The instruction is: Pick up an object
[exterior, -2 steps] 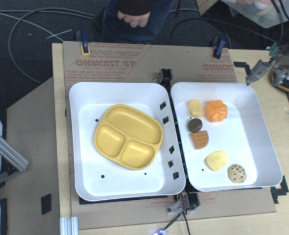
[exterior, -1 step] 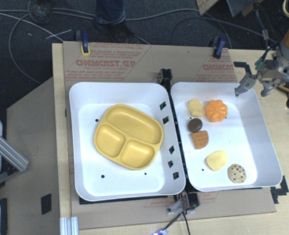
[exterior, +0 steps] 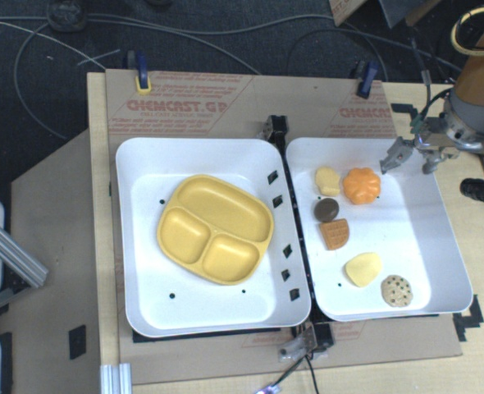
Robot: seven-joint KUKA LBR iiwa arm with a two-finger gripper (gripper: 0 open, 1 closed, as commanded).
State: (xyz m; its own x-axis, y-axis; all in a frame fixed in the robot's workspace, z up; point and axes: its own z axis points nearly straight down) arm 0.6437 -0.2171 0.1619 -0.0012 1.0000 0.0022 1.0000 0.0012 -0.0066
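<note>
Dark carpet crossed by loose cables surrounds a pale wooden bench [exterior: 102, 245] bearing two shallow white bins side by side: the left bin [exterior: 135, 220] holds a yellow plastic plate [exterior: 215, 228] with three compartments, lying flat. Spread through the right bin [exterior: 435, 228] are a pale yellow block [exterior: 327, 180], an orange pumpkin-shaped toy [exterior: 362, 185], a dark brown round disc [exterior: 326, 210], a tan waffle-like square [exterior: 335, 234], a pale yellow lump [exterior: 363, 268] and a speckled round cookie [exterior: 397, 290]. At that bin's far right corner the grey arm's two-finger gripper [exterior: 412, 158] hangs with its fingers [exterior: 391, 157] apart and holding nothing, just right of the pumpkin toy and not touching it.
</note>
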